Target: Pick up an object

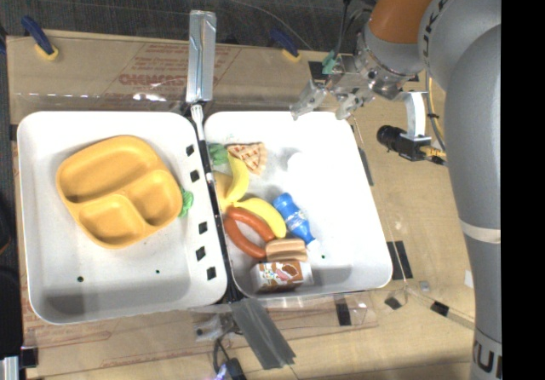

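Note:
My gripper (326,104) hangs above the far edge of the right bin (358,199), its two pale fingers spread apart with nothing between them. Below and to its left, toys lie along the bin's left side: a pizza slice (248,154), a yellow banana (237,181), a second banana (266,215), a blue bottle (294,216), a red sausage ring (241,234), a hot dog bun (286,250) and a brown carton (281,273). The gripper touches none of them.
The left bin (51,276) holds a yellow divided plate (119,191). A small green piece (186,199) sits by the divider between the bins. A metal bar (201,54) stands behind the divider. The arm's grey body fills the right side.

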